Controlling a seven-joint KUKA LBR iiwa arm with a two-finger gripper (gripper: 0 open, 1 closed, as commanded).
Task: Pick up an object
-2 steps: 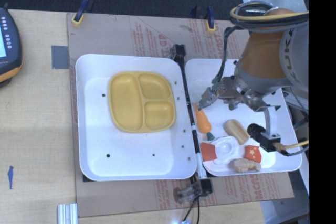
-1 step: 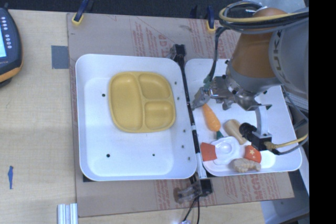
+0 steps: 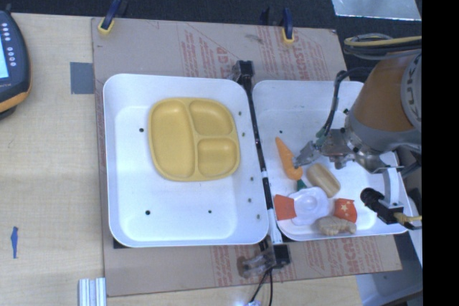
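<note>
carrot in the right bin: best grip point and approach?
Take the carrot across its thicker lower half, coming from above, claw closing across its narrow width. It lies flat, long axis running down the bin near the left wall, narrow end up. The bread roll sits close to its lower right, so finger room there looks tight; a mid-body grip may be safer.

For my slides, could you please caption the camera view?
Gripper poised over carrot in right bin; yellow divided plate in left bin.
</note>
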